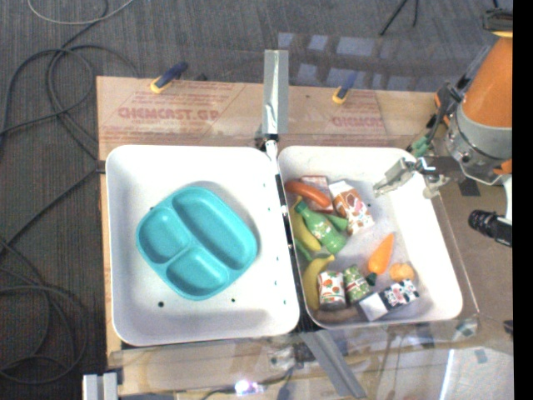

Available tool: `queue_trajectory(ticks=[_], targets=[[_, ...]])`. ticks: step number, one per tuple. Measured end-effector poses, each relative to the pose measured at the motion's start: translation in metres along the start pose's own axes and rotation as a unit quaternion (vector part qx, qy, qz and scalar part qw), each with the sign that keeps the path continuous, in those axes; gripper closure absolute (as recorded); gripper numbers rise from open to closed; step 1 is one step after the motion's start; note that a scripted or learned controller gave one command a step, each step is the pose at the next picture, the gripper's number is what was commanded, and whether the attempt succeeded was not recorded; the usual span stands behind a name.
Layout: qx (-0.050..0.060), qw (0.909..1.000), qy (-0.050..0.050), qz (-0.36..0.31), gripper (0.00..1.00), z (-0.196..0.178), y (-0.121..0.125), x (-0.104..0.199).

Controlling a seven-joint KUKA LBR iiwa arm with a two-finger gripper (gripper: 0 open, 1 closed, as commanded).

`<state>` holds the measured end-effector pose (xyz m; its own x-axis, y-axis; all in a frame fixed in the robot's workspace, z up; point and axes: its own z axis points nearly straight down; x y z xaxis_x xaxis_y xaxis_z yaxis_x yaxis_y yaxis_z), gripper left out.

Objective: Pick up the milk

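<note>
Leaned in from the right over the upper right part of the right bin (450, 248), the grey arm with its orange band (491, 82); hung above bare white floor near that bin's top right corner, the gripper (398, 176), with nothing between its fingers; could not tell whether the jaws stood apart or together; lay well apart from the gripper at the bin's lower right, the milk (400, 293), a small carton with black and white patches, just beside a white-sided carton (372, 307) on its left; sat just above the milk, a small orange piece (402, 272), and left of that a carrot (381, 254) at a slant; crowded the bin's left side, a sausage (308, 194), a red-printed carton (352, 209), a green bottle (321, 228), 2 bananas (311, 278) and 2 small cartons (331, 290) near the bottom; rested alone in the left bin (125, 307), a turquoise plate (196, 241) with 3 compartments
</note>
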<state>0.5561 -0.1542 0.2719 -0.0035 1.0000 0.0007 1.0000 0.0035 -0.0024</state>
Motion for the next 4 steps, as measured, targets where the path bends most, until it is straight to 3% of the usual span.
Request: queue_trajectory(ticks=[1,2,3,4], targets=[[-0.010,0.9998,-0.003,0.018,0.00,0.147,0.051,0.054],[-0.009,0.9998,-0.003,0.018,1.00,0.138,0.051,0.053],[-0.009,0.9998,-0.003,0.018,0.00,0.139,0.050,0.053],[-0.008,0.9996,0.000,0.025,0.00,0.176,0.061,0.047]])
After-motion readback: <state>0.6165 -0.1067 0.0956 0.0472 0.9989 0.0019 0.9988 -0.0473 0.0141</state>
